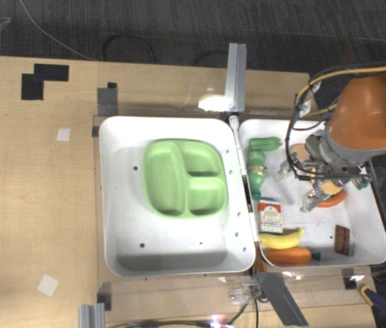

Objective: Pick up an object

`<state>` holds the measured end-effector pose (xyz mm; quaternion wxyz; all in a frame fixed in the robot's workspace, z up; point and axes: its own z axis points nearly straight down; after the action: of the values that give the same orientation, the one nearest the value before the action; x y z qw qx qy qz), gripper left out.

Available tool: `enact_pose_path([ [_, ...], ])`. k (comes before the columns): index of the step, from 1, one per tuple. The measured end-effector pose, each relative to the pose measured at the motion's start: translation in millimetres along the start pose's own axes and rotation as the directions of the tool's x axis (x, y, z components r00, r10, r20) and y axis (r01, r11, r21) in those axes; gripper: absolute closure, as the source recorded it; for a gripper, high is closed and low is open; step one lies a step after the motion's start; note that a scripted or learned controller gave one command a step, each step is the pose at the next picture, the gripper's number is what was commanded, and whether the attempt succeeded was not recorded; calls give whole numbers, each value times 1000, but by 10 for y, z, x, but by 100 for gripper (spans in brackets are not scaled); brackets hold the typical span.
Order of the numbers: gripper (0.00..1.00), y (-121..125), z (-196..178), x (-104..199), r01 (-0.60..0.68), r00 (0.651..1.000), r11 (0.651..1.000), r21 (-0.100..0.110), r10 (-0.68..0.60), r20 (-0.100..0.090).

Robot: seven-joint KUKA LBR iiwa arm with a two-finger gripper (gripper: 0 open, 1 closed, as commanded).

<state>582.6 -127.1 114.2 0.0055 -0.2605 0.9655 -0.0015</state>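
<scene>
Banana 1 | carrot 1 | green tray 1 | gripper grip unclear

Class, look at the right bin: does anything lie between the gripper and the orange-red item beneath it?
Nothing visible does. The gripper hangs directly over the orange-red item in the right bin. The small carton, banana, carrot and brown block lie off to the sides.

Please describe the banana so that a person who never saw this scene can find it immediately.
Look in the right bin, along its near wall. The banana lies there between a small red-and-white carton and an orange carrot. It is the one yellow, curved thing among them.
</scene>
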Motion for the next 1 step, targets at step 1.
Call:
enact_pose_path([
  [1, 0, -7, 230, 571, -58, 998, 998, 5, 58, 5],
])
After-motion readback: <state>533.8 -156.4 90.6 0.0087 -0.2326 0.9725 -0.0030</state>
